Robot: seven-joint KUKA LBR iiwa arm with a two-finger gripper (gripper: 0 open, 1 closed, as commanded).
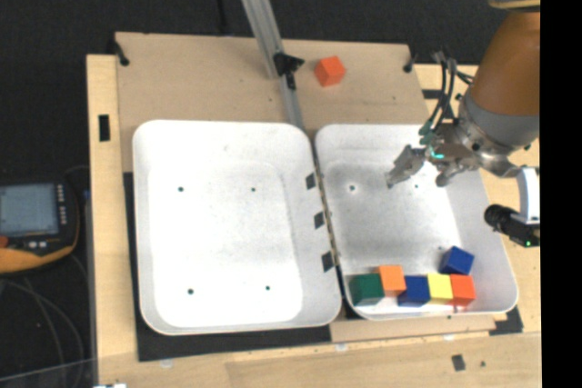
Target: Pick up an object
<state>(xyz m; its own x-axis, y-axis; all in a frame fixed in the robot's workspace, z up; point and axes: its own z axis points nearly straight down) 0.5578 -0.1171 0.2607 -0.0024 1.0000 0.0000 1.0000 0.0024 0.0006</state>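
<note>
EE (end effector) (421, 166) over right bin (364, 150) upper part, fingers spread, nothing held | cubes in row vs bin's near rim: green cube (366, 288), orange cube (392, 278), blue cube (414, 289), yellow cube (440, 287) | bin middle open | no legible txt

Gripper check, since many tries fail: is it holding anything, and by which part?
Nothing is held. The gripper hangs open above the right bin, apart from the blocks along its near edge.
</note>
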